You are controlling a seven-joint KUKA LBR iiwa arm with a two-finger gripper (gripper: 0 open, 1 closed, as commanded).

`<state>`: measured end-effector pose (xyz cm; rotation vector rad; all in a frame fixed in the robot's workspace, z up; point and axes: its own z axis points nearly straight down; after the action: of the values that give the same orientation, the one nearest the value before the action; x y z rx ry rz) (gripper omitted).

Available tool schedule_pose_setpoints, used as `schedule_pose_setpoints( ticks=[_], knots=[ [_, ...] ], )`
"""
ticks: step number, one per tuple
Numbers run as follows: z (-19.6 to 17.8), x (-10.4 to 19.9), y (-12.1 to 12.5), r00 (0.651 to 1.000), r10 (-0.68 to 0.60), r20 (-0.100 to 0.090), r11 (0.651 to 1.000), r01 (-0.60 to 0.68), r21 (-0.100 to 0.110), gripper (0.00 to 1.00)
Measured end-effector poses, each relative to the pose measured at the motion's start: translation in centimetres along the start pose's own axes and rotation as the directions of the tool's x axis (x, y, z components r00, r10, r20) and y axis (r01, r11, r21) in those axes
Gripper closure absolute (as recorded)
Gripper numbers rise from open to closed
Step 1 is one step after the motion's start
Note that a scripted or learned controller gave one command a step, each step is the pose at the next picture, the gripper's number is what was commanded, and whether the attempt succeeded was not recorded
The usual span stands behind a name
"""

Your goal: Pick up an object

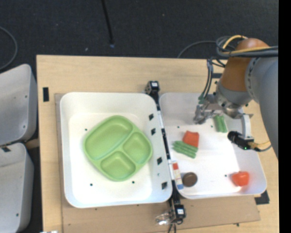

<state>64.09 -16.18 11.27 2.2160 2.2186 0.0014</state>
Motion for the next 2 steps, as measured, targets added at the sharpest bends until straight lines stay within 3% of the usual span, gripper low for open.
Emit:
schedule_pose_setpoints(
  ticks=[2],
  knots=[
    [-9.8,-0.2,-0.5,1.000,0.001,-0.001,1.000,-0.001,-0.002,1.00]
  ],
)
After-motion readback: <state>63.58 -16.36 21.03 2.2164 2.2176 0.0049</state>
